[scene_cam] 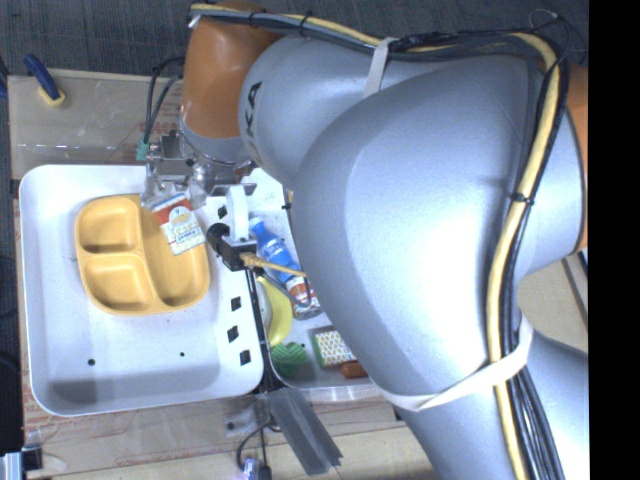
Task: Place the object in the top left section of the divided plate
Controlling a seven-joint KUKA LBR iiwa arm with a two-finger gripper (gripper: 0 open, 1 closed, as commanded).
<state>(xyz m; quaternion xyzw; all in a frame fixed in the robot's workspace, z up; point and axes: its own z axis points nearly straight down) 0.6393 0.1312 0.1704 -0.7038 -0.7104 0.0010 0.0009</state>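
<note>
Nearest the camera, the grey arm [420, 228] fills the room to the right of the yellow divided plate [140, 258] and hides most of the right bin [310, 378]. At that bin's near edge a banana [278, 313], a green item [290, 356] and a small patterned block [330, 345] lie close together, with a blue bottle [275, 253] just beyond them, nearer the plate.

The plate sits in the left bin [60, 368], toward its far half, with bare white floor on its near side. Over the plate's right rim hangs the gripper [172, 208], and a small orange-and-white packet [183, 228] appears to sit between its fingers, which look narrow around it. I judge the packet to be the task's object, though the grasp is partly hidden by the wrist.

So the pick looks done and the carry nearly so; the release is left. The packet hangs above the long right section rather than the top left one, so a short move across the plate seems needed.

Room is fair: the bin's wall beyond the plate stands close by, and the ridge between the bins lies just to the plate's right. Beyond the bin, the bench [90, 108] carries a blue-handled tool [42, 78].
</note>
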